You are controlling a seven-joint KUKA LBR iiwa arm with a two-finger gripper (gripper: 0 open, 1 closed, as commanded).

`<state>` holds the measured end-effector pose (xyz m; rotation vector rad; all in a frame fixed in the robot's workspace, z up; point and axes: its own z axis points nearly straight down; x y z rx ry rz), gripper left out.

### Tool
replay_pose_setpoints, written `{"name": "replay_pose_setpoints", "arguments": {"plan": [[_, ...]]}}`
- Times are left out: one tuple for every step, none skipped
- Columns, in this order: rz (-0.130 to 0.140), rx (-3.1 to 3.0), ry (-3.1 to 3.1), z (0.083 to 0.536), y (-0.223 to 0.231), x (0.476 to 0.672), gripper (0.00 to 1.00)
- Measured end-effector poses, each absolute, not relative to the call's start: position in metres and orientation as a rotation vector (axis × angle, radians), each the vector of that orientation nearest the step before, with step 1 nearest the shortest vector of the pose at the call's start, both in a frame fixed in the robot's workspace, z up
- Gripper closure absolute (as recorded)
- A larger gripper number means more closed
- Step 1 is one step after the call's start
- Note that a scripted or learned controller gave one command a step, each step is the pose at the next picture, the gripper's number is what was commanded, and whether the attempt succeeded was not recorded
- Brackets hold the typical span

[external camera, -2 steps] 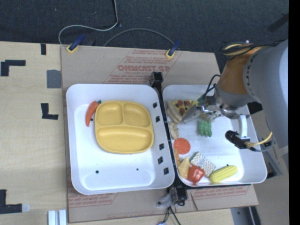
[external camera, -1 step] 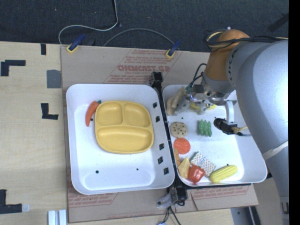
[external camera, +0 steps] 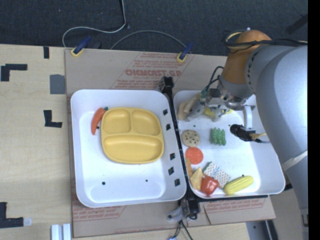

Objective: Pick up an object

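Observation:
My gripper (external camera: 212, 107) hangs low over the far end of the right bin (external camera: 270, 159), the grey arm reaching in from the right. Just left of it a beige bread-like piece (external camera: 187, 108) lies against the bin's far left corner, close to the gripper or touching it. Nearer the front lie a round cookie (external camera: 190, 137), a green ridged piece (external camera: 218, 136), a red tomato slice (external camera: 194, 155), a yellow wedge (external camera: 196, 177), a red pepper (external camera: 209, 185), a checked cracker (external camera: 217, 172) and a corn cob (external camera: 238, 184).
The left bin (external camera: 85, 184) holds a yellow divided plate (external camera: 132, 135) and an orange carrot (external camera: 97, 119) beside the plate's left rim. A black divider with clips (external camera: 172, 134) runs between the bins. The arm's bulk covers the right bin's right side.

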<state>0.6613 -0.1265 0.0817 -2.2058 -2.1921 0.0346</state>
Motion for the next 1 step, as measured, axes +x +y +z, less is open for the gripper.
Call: {"name": "replay_pose_setpoints", "arguments": {"plan": [[0.037,-2.205,-2.196,0.0817,-0.1258,0.6613,0.0]]}}
